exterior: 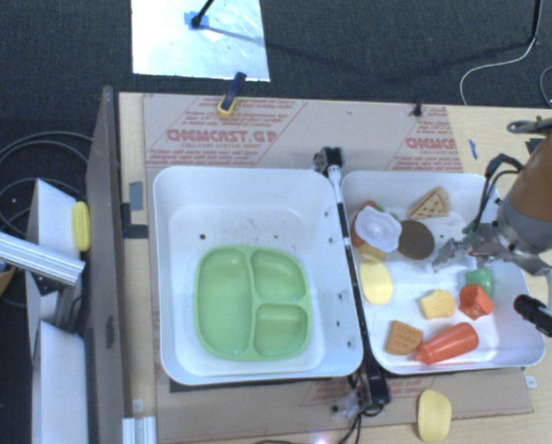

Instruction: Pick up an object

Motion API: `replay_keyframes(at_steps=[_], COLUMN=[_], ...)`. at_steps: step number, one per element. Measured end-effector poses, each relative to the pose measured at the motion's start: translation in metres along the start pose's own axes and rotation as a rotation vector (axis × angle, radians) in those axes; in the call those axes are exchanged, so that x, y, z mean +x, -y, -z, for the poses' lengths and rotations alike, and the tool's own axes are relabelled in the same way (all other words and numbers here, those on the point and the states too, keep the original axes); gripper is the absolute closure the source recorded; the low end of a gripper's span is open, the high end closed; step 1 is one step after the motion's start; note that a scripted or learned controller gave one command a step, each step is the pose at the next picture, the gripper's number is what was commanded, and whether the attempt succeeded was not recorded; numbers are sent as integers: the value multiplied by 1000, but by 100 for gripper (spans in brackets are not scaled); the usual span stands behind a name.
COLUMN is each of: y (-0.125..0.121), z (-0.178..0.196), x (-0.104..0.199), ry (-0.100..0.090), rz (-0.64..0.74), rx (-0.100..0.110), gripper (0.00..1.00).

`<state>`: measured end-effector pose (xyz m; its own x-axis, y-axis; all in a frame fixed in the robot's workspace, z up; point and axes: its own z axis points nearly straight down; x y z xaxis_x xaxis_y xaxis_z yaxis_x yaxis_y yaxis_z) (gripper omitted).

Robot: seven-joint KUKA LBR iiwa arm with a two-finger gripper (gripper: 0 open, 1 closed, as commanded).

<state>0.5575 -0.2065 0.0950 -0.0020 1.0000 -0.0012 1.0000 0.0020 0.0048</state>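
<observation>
The right bin [525, 345] holds several toy foods: a white piece [379, 228], a brown disc [416, 239], a tan toast wedge [430, 203], a pale yellow piece [377, 283], a yellow cheese cube [436, 303], a tan cracker [403, 337], an orange carrot [447, 342] and a red piece [476, 300] with a green one [480, 278] just above it. My gripper [454, 251] reaches in from the right, low over the bin, just right of the brown disc and above the cheese cube. I see nothing held in it.
The left bin [178, 202] contains a green divided tray [252, 302]. A yellow object [434, 414] lies on the bench in front of the right bin. The arm's orange band [545, 188] stands over the right bin's right edge. Cables run along the divider between the bins.
</observation>
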Motion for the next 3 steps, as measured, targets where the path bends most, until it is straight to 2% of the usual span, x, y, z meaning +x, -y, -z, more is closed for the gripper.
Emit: replay_keyframes(at_steps=[1,2,3], y=[50,-20,-67], z=[-11,-10,-10], x=[0,15,27], ry=[-2,1,0], rz=[-3,5,5], rx=[7,-2,-1], gripper=[0,0,0])
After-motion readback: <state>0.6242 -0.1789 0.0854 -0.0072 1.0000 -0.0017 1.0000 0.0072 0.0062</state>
